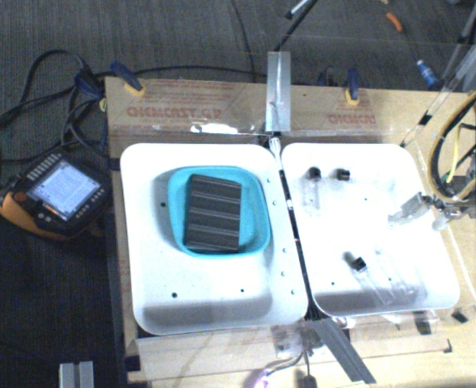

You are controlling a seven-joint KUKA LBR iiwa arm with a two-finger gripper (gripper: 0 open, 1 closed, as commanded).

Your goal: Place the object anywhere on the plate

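Observation:
A blue plate (256, 217) lies in the left white bin (205, 305), towards its far half. On the plate rests a dark grey ribbed block (213, 212), rectangular, with several ridges running across it. It lies flat, wholly inside the plate's rim and slightly left of the plate's centre.
The right white bin (383, 241) holds three small clear pieces with black caps: two near the far left (313, 174) (342, 174) and one near the middle (355, 262). A clear bracket (411, 208) and yellow-black cables (452, 168) sit at its right rim. A pendant (60, 192) lies left of the bench.

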